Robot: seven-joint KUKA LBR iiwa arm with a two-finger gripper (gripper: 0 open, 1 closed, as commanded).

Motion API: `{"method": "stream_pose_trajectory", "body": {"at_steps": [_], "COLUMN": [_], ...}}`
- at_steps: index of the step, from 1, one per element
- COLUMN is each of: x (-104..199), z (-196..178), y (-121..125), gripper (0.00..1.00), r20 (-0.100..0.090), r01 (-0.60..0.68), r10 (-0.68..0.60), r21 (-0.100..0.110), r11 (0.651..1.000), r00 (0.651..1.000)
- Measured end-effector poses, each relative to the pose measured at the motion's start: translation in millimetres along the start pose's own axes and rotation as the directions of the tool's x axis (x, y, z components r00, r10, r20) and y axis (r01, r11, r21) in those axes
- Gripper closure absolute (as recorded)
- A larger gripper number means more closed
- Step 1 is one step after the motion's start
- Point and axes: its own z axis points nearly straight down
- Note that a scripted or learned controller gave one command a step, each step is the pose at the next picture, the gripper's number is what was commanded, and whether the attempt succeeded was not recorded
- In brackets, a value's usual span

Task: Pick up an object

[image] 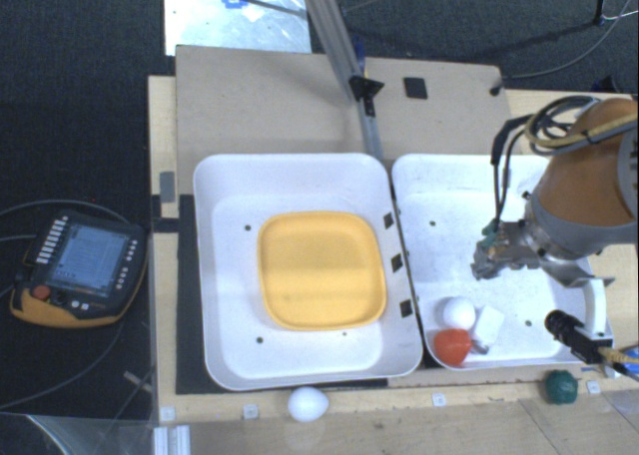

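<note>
In the right bin (439,204), near its front edge, lie a white ball (458,312), a red-orange ball (452,345) and a small white block (488,324), all close together. My gripper (491,258) hangs over the right bin's middle, a little behind and to the right of these objects. Nothing shows between its fingers. A yellow square plate (322,268) lies in the left bin (225,243).
A white egg-shaped object (308,403) rests on the bench in front of the left bin. A dark green ball (561,387) sits at the bench's front right corner. A teach pendant (78,275) lies on the floor to the left. A slanted grey pole (334,29) stands behind the bins.
</note>
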Motion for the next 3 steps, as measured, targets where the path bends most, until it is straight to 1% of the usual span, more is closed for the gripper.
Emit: {"method": "stream_pose_trajectory", "body": {"at_steps": [1,2,3], "x": [2.6,2.5,40.0], "z": [-43.0,-64.1,-55.2], "y": [-2.9,-2.2,19.9], "gripper": [1.0,1.0,1.0], "r20": [0.0,0.0,-0.001], "r01": [0.001,0.001,0.003], "r10": [-0.001,-0.001,-0.003], "r21": [0.001,0.002,0.005], "r11": [1.0,1.0,1.0], "r00": [1.0,1.0,1.0]}}
